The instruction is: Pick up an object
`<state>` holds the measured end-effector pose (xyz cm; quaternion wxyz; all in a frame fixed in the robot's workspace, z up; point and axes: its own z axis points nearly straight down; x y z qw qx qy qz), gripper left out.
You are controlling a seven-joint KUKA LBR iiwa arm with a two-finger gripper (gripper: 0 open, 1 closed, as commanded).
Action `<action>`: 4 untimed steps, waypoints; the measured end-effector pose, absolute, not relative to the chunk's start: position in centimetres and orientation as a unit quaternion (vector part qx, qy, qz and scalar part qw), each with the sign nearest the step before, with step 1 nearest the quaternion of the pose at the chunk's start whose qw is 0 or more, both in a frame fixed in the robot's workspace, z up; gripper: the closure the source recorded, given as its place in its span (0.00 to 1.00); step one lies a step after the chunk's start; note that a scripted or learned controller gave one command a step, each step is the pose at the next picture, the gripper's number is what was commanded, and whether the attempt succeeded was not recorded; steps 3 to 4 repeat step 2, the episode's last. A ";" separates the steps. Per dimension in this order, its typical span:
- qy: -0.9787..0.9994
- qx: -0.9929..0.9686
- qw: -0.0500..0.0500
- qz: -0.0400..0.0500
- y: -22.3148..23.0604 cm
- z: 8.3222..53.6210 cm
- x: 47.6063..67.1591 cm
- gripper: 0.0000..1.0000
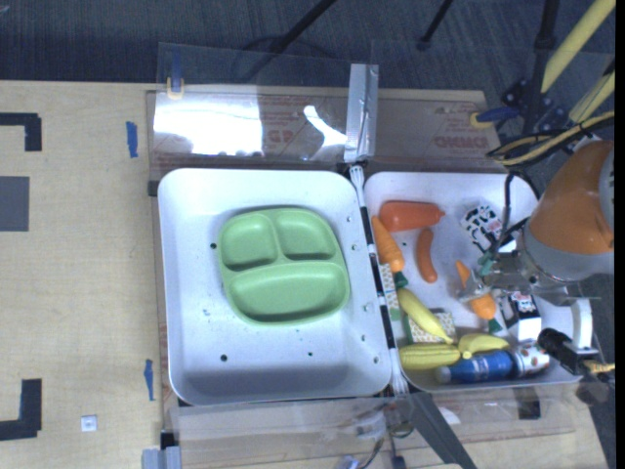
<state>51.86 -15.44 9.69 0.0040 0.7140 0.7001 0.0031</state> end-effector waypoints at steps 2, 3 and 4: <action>0.669 0.743 0.001 0.000 -8.2 21.8 56.9 1.00; 0.669 0.743 0.001 0.000 -8.2 21.8 56.9 1.00; 0.669 0.743 0.001 0.000 -8.2 21.8 56.9 1.00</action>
